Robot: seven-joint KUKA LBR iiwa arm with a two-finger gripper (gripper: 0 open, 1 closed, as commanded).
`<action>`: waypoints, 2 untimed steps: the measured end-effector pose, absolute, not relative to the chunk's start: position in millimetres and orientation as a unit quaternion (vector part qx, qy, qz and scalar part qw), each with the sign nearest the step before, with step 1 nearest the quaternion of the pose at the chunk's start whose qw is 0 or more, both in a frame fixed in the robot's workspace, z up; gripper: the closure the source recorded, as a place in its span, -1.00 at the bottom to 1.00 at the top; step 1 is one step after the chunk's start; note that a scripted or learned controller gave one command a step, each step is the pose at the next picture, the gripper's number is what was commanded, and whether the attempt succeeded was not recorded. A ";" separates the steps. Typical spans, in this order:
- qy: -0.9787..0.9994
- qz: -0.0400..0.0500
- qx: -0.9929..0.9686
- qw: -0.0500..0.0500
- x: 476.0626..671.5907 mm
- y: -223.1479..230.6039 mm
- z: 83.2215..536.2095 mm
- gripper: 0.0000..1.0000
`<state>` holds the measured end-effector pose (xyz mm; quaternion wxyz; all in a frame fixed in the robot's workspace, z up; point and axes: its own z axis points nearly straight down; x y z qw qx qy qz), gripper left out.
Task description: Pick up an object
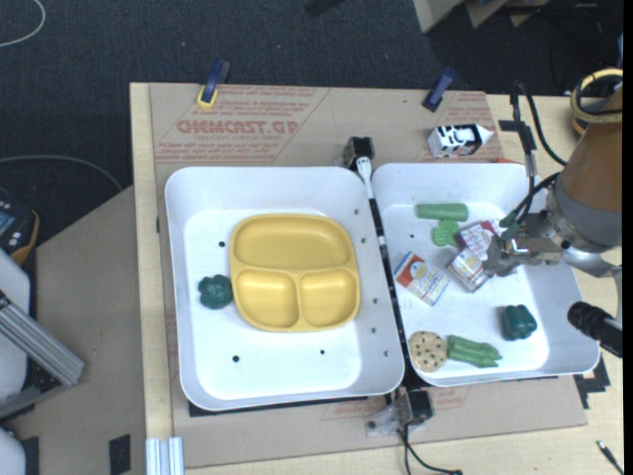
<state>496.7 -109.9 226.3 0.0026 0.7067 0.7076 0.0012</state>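
Bins side by side on the bench: we are looking down at a left bin (188, 295) holding a yellow divided tray (294, 270), with a dark green lump (215, 291) lying just beside the tray's left edge. We are seeing the arm (598, 191) reaching in from the right over the right bin (554, 354), its gripper (499, 250) hanging above the bin's middle, close to a silvery red packet (473, 255). We are not able to tell whether the packet is actually gripped. Around it we are finding a green cylinder (441, 211) toward the far wall, a red and white carton (420, 277) lying tilted near the left wall, a dark green block (517, 321) nearer the right, and a cookie (427, 349) lying just beside a green pepper (473, 350) along the near wall. Beyond the bins, a black and white carton (460, 140) is resting on the board.
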 end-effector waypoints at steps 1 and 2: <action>0.709 0.001 0.705 0.001 526.3 -69.5 215.9 1.00; 0.708 0.001 0.706 0.001 552.4 -31.1 210.0 1.00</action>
